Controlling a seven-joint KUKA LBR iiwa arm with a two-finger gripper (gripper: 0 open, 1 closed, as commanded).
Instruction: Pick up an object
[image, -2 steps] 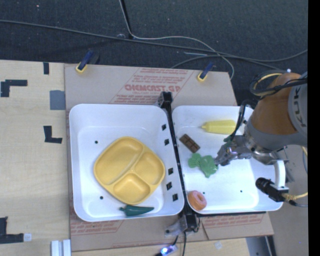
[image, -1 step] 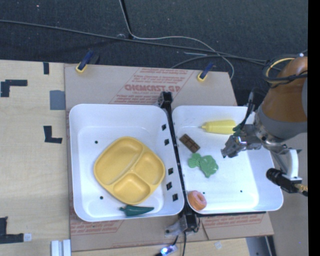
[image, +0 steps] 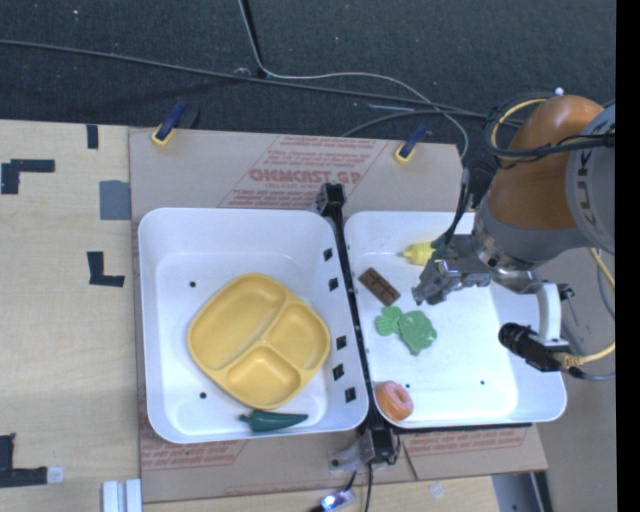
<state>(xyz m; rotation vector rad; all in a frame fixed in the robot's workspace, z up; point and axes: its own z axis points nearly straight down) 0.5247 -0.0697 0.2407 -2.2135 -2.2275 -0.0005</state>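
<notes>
Objects for picking lie in two white bins, counted here from the one camera view; the left bin (image: 160, 330) holds two things: one yellow divided plate (image: 259, 339) with three compartments, lying flat near the bin's centre, and one dark green pepper (image: 272, 421) at about six o'clock from the plate, just beside its lower rim and close to the bin's near wall; the right bin (image: 530, 395) holds four loose things: one brown bar (image: 379, 286) tilted on a diagonal near the divider, one green leafy toy (image: 408, 328) at about five o'clock from the bar and near it, one orange and pink ring (image: 395, 400), shaped like a doughnut, at six o'clock from the green toy and well apart from it in the bin's near left corner, and one yellow piece (image: 419, 252) at about two o'clock from the bar, partly hidden by the arm; the gripper (image: 437, 284) hangs over the right bin just below the yellow piece and at about one o'clock from the green toy, with the brown bar at its nine o'clock; whether its fingers are spread or closed I cannot tell, since they blur into the dark metal around them; one grey arm with one orange band (image: 535, 165) comes in from three o'clock.
</notes>
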